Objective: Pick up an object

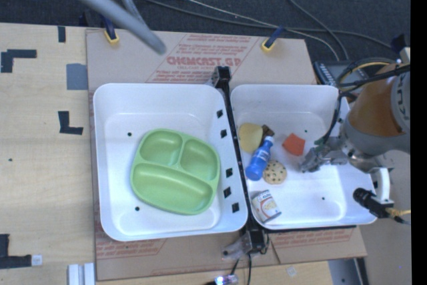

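Claw: you see it low in the right bin, at about 3 o'clock from that bin's centre. Whether it is wide or narrow, you cannot tell; nothing shows in its grip. Red block lies just beside it, at its 10 o'clock. Cookie sits at its 8 o'clock, blue bottle touching the cookie. Yellow lump at the bottle's 11 o'clock. Small can near the bin's 7 o'clock corner. Left bin bears a green tray.
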Robot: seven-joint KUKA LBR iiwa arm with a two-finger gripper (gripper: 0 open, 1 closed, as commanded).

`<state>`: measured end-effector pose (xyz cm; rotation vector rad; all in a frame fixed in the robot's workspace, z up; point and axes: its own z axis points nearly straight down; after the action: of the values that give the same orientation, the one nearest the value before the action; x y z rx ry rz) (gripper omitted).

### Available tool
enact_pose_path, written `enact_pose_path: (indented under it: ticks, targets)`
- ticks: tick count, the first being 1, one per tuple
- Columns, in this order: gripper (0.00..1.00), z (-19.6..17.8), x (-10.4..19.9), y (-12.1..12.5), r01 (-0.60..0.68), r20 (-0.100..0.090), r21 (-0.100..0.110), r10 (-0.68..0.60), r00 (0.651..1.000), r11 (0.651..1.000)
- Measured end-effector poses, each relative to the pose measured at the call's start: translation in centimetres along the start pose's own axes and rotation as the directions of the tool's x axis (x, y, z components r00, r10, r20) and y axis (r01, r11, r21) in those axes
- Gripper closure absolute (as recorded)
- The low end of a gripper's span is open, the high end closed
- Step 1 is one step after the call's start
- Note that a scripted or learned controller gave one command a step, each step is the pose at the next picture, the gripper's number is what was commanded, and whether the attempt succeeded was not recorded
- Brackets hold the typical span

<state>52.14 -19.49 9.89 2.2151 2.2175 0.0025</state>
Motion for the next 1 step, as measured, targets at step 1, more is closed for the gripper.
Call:
enact_pose_path:
  ticks: [1]
  targets:
    - [1.0,-4.74,0.84,-0.29,0.001,-0.003,0.004,-0.001,1.0,1.0]
